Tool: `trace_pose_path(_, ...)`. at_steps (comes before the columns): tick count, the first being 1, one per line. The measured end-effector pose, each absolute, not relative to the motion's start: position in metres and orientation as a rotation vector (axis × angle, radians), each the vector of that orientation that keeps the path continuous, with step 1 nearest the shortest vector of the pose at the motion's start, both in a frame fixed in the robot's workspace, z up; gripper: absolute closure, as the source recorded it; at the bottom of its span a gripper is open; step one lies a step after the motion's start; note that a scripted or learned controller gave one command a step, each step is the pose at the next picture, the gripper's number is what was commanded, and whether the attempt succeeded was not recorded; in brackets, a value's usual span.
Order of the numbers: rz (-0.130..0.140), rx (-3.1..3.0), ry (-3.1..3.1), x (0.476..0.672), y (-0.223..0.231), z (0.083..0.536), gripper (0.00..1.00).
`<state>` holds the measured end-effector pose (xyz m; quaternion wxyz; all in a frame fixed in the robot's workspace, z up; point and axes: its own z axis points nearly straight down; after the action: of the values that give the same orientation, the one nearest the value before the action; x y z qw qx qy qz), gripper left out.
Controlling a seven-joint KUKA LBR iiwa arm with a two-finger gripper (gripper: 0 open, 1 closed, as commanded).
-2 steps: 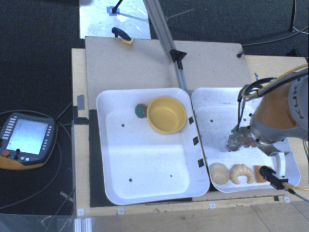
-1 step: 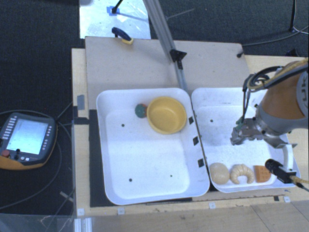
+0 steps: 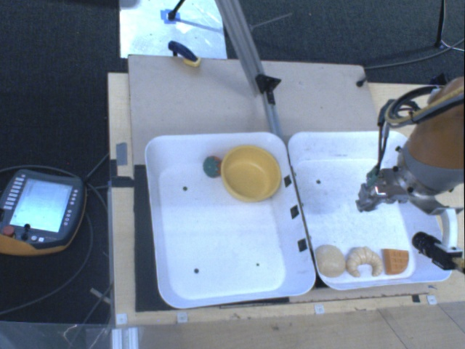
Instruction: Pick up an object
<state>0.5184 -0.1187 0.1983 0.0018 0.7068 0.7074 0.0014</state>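
- While the gripper (image 3: 370, 195) hangs over the right bin (image 3: 341, 147) at the right of the frame, its fingers are too small and blurred to read, so I cannot tell whether they are spread or pressed together; nothing is visible between them
- Just below it in the frame, along that bin's lower edge, three small pieces lie in a row: a pale round roll (image 3: 329, 259), a curled croissant-like piece (image 3: 365, 261) and an orange wedge (image 3: 395, 260), close enough that neighbours nearly touch
- Any of these would serve as the object, and the croissant-like piece sits nearest under the tool
- To do it well, I would descend straight onto one piece, with the fingers straddling its narrow side across the row, so the neighbours and the bin wall are not struck
- Further left, the left bin (image 3: 218, 282) holds a yellow bowl (image 3: 251, 172) with a small dark green ball (image 3: 211, 166) touching its left rim, well apart from the arm (image 3: 436, 144)
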Motion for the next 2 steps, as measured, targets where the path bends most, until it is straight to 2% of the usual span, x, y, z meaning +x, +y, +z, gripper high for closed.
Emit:
trace_pose_path(1, 0.005, 2.217, 2.219, 0.519, -0.123, 0.26, 1.0)
trace_pose_path(2, 0.002, 2.22, 2.221, 0.519, -0.123, 0.276, 1.0)
